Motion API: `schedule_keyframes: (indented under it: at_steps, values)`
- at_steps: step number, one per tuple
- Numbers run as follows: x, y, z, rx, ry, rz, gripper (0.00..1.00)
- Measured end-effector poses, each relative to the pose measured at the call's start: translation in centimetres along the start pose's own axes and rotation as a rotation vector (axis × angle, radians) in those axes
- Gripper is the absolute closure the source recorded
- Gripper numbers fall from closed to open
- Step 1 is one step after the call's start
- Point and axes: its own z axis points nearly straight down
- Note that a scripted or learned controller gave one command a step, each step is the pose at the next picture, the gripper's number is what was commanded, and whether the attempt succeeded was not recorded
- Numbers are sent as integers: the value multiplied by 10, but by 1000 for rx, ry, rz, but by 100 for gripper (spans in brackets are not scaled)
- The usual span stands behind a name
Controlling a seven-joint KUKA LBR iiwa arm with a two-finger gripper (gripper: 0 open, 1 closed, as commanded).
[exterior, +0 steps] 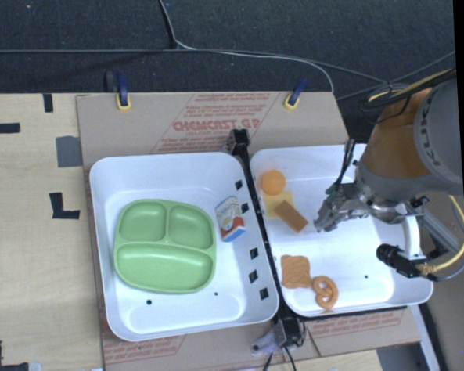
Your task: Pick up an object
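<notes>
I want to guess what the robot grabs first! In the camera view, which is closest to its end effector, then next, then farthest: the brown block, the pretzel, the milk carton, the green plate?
From the end effector in the right bin:
1. Brown block, just to its left in the view.
2. Pretzel, near the right bin's front edge.
3. Milk carton, in the left bin by the divider.
4. Green plate, deeper in the left bin.

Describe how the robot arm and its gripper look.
The arm is bulky and grey, with an orange band above the wrist. It ends in a dark metal gripper. A black cable fitting and a yellowish hose loop beside the wrist.
</notes>
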Motion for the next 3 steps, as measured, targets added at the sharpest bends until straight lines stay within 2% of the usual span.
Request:
schedule_keyframes:
  at_steps: [2,3]
  values:
    - [2,5,-76,1,0,1,100]
    - [54,10,-66,4,2,-4,100]
